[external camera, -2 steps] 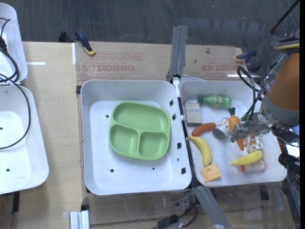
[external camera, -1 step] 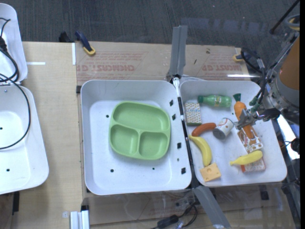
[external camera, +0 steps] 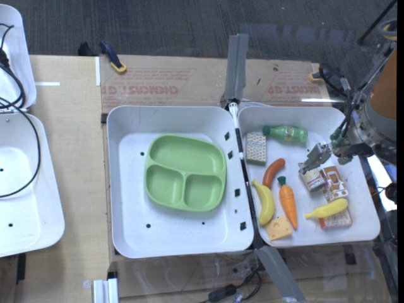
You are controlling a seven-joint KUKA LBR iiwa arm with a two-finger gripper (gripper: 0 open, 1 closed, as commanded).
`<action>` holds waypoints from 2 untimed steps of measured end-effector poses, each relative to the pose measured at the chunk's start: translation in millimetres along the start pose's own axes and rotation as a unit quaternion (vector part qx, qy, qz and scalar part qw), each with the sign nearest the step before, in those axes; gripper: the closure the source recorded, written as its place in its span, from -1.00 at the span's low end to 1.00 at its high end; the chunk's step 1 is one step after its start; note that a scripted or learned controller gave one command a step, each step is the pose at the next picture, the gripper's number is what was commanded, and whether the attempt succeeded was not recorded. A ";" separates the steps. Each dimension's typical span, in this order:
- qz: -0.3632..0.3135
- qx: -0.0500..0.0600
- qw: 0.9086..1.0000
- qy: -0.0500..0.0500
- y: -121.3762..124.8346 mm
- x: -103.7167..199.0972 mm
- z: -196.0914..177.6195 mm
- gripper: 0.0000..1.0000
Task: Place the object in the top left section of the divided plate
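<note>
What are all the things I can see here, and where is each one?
divided plate: 1, light green, in the left bin
bottle: 1, green, top of the right bin
sponge: 1, speckled, right bin's upper left
sausage: 1, red-orange, below the bottle
carrot: 1, orange, right bin's middle
bananas: 2, yellow, right bin
cheese wedge: 1, yellow, right bin's bottom
small cartons: several, red and white, right bin's right side
clamps: 2, blue and yellow, on the bench
gripper: 1, grey, above the cartons

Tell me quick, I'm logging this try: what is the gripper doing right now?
Gripper: over the right bin, above a small snack box; open or shut cannot be told, nothing seen held.
</note>
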State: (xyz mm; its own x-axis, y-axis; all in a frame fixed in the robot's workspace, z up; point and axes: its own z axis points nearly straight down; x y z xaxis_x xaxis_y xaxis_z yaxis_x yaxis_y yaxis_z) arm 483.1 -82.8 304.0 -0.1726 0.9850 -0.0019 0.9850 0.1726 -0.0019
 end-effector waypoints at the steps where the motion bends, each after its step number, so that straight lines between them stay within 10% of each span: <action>1: -0.001 0.001 1.000 -0.001 0.9 -0.5 -8.2 1.00; 2: -0.001 0.001 1.000 -0.001 0.9 -0.4 -8.1 -1.00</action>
State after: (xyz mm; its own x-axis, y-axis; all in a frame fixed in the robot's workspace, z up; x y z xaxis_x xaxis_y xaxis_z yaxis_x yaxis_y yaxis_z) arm 484.1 -83.0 312.1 -0.1750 0.9846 -0.0037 0.9846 0.1750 -0.0046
